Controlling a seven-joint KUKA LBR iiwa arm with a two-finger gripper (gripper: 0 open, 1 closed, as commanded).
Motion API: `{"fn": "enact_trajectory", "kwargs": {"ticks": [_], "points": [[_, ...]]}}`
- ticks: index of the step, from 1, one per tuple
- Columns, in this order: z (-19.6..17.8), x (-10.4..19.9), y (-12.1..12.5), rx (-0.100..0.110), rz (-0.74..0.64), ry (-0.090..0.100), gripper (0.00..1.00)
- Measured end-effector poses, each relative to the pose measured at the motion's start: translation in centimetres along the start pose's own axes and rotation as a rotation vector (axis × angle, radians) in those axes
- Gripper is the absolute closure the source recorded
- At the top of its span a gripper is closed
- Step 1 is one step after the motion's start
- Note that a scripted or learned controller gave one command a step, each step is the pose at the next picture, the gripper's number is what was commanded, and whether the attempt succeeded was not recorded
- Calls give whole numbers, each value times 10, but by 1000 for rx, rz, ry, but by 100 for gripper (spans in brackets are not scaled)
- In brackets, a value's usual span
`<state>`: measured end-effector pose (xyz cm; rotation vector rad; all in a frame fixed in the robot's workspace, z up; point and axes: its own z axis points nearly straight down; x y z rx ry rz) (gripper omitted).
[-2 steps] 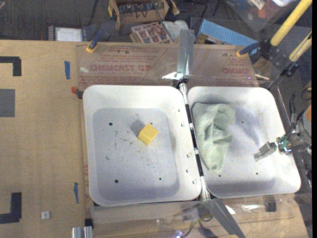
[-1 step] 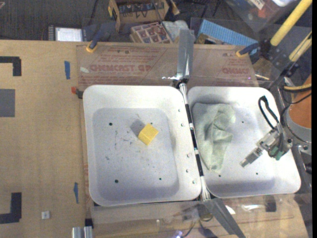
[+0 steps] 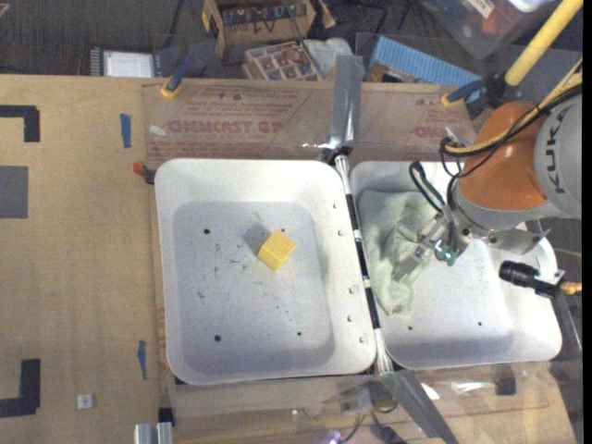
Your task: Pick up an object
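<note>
A small yellow block lies near the middle of the left bin. A crumpled pale green cloth lies in the left part of the right bin. My gripper hangs low over the cloth, reaching in from the right below the orange band. Its fingers point down and left onto the cloth's folds. How far apart they are is hard to make out against the fabric.
A cardboard sheet stands behind both bins. Boxes and cables crowd the floor beyond it. A yellow pole slants at the top right. A black connector sticks out beside the wrist over the right bin.
</note>
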<state>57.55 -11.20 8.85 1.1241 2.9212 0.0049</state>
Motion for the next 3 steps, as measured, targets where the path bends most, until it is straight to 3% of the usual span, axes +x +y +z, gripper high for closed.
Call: {"fn": "enact_trajectory", "kwargs": {"ticks": [1, 2, 3], "points": [[-11, -1, 0, -4, 3, -4, 100], [-97, 5, 27, 3, -243, 5, 100], [-98, 61, 121, 1, -245, 5, 100]]}}
